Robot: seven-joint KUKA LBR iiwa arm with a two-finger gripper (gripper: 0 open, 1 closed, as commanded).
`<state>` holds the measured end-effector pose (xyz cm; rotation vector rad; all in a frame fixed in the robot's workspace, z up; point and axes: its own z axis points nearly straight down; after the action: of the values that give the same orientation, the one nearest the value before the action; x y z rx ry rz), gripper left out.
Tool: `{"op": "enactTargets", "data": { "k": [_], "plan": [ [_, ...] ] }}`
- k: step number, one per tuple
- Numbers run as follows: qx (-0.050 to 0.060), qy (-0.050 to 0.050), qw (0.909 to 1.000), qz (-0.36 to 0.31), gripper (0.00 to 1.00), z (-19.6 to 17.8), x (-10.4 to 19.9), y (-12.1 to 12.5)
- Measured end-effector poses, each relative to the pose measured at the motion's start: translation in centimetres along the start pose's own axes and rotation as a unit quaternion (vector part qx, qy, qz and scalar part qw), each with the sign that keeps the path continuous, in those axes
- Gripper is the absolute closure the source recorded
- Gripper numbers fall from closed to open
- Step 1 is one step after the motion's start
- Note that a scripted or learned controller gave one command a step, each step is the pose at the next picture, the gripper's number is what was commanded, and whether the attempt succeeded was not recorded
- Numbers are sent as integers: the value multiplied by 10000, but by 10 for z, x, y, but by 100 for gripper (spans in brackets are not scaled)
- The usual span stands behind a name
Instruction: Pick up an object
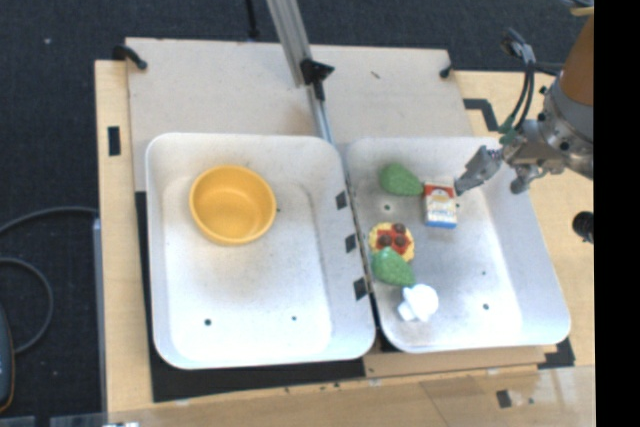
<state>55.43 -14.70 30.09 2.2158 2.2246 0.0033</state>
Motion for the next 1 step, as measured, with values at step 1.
{"op": "enactTargets", "data": {
  "k": [1],
  "plan": [
    [-2, 0, 10000, 5, 0, 0, 0, 0]
  ]
}}
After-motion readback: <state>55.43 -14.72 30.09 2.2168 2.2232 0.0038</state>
